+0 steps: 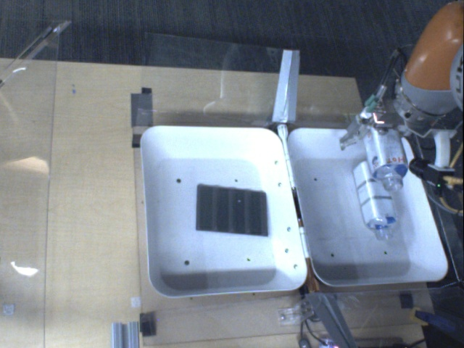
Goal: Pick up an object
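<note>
Two clear plastic bottles with blue caps are in the right bin (341,263). One bottle (372,198) lies on the bin floor with its cap toward the front. The other bottle (383,154) sits just behind it, its far end under my gripper (373,122). My gripper hangs over the back right part of that bin, below the orange band (435,38) of the arm. Whether it touches the rear bottle cannot be told. A dark ribbed rectangular pad (232,210) lies flat in the middle of the left bin (167,267).
A clear upright panel (286,85) stands behind the seam between the bins. Cables (438,176) hang along the right bin's right rim. Wooden bench top (72,194) stretches to the left of the bins.
</note>
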